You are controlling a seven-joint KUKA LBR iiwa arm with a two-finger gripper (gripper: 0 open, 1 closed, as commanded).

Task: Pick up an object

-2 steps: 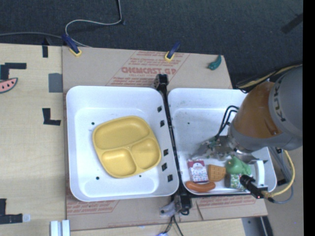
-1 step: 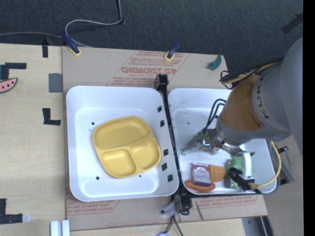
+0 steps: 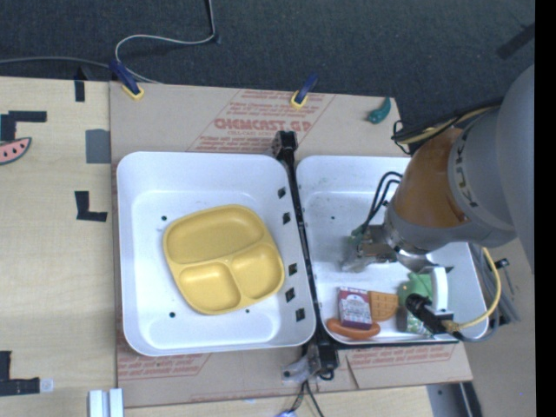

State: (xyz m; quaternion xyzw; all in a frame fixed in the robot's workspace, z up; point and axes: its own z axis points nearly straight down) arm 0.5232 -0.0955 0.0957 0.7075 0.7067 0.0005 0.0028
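Note:
My gripper (image 3: 359,254) is low in the right bin (image 3: 330,189), near its middle. Just below it, along the bin's front wall, lie a dark red packet (image 3: 354,305), an orange waffle-like square (image 3: 382,303) and a toy hot dog (image 3: 352,327). A green object (image 3: 420,283) lies to the right of these, partly hidden under the wrist. A small green bit (image 3: 358,230) shows at the gripper's upper edge; I cannot make out whether it is held.
The left bin (image 3: 139,233) holds a yellow divided plate (image 3: 224,258). A black clip (image 3: 284,142) sits at the top of the wall between the bins. The arm's grey and orange bulk (image 3: 452,189) covers the right bin's right side.

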